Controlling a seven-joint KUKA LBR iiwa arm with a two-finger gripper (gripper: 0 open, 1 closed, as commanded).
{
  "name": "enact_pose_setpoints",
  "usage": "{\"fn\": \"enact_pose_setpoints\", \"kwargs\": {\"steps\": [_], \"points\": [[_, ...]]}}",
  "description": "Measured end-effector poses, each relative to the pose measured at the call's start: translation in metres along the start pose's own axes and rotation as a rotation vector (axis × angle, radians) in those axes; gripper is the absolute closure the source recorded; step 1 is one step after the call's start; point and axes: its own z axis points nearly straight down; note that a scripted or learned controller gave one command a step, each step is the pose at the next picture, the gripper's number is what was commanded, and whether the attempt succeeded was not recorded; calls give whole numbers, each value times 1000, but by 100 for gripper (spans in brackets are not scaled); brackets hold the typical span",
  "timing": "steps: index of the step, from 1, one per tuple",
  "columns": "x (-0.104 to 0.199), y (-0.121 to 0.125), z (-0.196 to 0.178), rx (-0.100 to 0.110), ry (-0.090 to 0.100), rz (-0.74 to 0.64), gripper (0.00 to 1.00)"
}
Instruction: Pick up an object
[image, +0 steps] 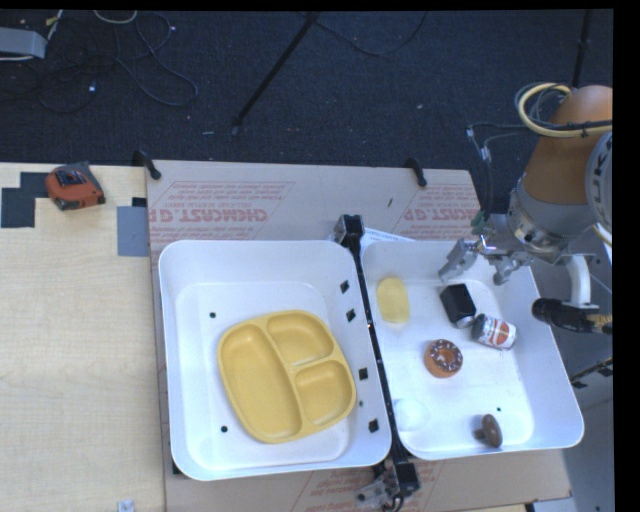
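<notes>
Yellow divided plate occupies the left bin. In the right bin, left to right: yellow block, doughnut, black block, small can. Claw hangs over the bin's far right, fingers spread, holding nothing. Nearest candidate is the black block, just nearward and slightly left of the claw, long axis running far-to-near with a slight tilt.

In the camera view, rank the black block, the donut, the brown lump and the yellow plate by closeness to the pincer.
From the pincer:
1. Black block, just below-left of it.
2. Donut, mid right bin.
3. Brown lump, right bin's near edge.
4. Yellow plate, left bin.
</notes>
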Motion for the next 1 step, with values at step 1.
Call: {"fn": "enact_pose_setpoints", "kwargs": {"steps": [1], "points": [[0, 2, -7, -12, -2, -2, 0]]}}
